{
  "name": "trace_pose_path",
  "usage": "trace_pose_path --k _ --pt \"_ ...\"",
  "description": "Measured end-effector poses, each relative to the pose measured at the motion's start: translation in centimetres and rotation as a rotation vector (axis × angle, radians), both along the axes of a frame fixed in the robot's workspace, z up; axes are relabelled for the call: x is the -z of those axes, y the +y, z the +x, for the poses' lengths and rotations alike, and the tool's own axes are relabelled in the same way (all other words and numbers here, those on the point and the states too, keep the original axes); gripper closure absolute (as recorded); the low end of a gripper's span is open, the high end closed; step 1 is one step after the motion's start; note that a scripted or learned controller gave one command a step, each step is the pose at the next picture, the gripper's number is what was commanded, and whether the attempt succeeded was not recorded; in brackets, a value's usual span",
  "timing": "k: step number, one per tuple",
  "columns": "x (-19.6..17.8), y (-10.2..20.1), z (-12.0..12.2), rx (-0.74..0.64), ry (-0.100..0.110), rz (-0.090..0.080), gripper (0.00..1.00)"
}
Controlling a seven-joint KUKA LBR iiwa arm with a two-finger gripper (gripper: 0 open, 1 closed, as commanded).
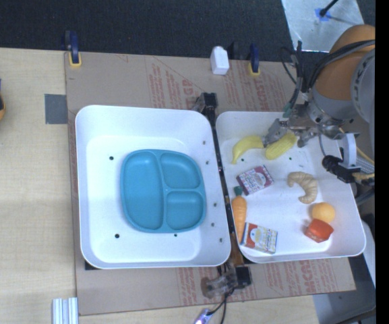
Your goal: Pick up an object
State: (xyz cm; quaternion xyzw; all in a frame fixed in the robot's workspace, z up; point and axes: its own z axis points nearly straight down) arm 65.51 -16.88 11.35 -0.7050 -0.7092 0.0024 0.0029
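Observation:
My gripper (pixel 288 137) hangs low over the back of the right bin (pixel 356 245), open, with a dark finger on each side of the right part of a yellow banana (pixel 247 147). The banana lies on the bin floor, and one finger hides its middle. Other objects lie in the same bin. A red-and-white packet (pixel 255 179) and a tan croissant (pixel 305 184) sit in the middle. An orange fruit (pixel 322 211) and a red piece (pixel 319 230) sit at the right. A carrot (pixel 238 211) and a second packet (pixel 259 237) lie at the front left.
The left bin (pixel 100 241) holds a blue divided plate (pixel 162 190). The arm's grey body with its orange band (pixel 346 52) reaches in from the upper right, and cables trail near the right bin's right rim. Clamps stand along the bench's back edge.

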Motion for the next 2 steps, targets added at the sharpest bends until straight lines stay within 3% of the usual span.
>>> trace_pose_path --k 1,2 --pt "2.2 1.1 0.0 -0.001 0.001 -0.001 0.0" --pt "2.2 4.9 0.0 0.0 0.005 -0.002 0.0"
